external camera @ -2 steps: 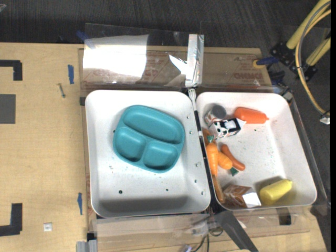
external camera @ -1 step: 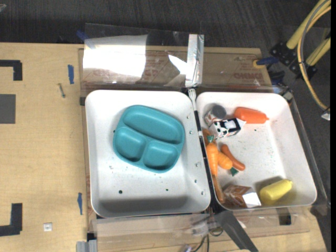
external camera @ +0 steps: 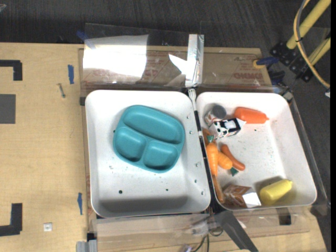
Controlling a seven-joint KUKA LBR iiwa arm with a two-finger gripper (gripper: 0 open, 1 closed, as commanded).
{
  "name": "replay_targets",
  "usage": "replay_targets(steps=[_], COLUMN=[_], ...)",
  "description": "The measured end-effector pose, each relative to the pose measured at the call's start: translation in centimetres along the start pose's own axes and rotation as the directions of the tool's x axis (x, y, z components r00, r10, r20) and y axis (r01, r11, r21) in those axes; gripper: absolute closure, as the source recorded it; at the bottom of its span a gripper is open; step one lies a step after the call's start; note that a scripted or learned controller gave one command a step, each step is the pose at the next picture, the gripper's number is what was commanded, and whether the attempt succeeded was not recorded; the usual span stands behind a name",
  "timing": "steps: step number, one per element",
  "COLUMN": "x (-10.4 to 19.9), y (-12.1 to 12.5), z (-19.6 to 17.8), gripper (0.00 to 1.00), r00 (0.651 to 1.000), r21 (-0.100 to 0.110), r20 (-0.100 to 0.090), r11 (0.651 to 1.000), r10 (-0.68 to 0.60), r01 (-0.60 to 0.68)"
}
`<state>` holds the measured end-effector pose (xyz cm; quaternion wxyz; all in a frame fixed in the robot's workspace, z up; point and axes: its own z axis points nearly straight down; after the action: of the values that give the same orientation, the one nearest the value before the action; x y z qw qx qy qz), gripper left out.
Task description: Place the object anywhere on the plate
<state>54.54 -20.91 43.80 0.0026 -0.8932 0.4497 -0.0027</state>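
Observation:
A teal plate [external camera: 148, 137] with three compartments lies in the left white bin [external camera: 105, 182], a little above its middle. The right bin [external camera: 283, 156] holds the loose objects: an orange carrot-like piece [external camera: 251, 115] at the top, a black-and-white toy [external camera: 227, 127] beside it, a grey round item [external camera: 216, 111], a cluster of orange carrots [external camera: 223, 158] along the left wall, a yellow block [external camera: 275, 190] at the bottom right, and a brown packet with a white label [external camera: 240, 196].
A clear plastic sheet and a metal strip [external camera: 195, 62] stand behind the bins. Yellow cables [external camera: 310, 20] hang at the top right. Wooden bench surface [external camera: 37, 156] spreads out to the left.

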Motion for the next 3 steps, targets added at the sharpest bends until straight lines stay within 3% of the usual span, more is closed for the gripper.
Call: replay_targets(steps=[1, 2, 3], x=[-4.3, 0.4, -3.2], y=[4.9, 0.4, 5.2], z=[7.0, 3.0, 8.8], gripper=[1.0, 1.0, 1.0], r00=[0.967, 0.987, 0.951], r21=[-0.007, -0.001, -0.006], r20=[0.003, 0.001, 0.002], r11=[0.967, 0.987, 0.951], r10=[0.256, 0.161, 0.309], r01=[-0.256, -0.161, -0.309])
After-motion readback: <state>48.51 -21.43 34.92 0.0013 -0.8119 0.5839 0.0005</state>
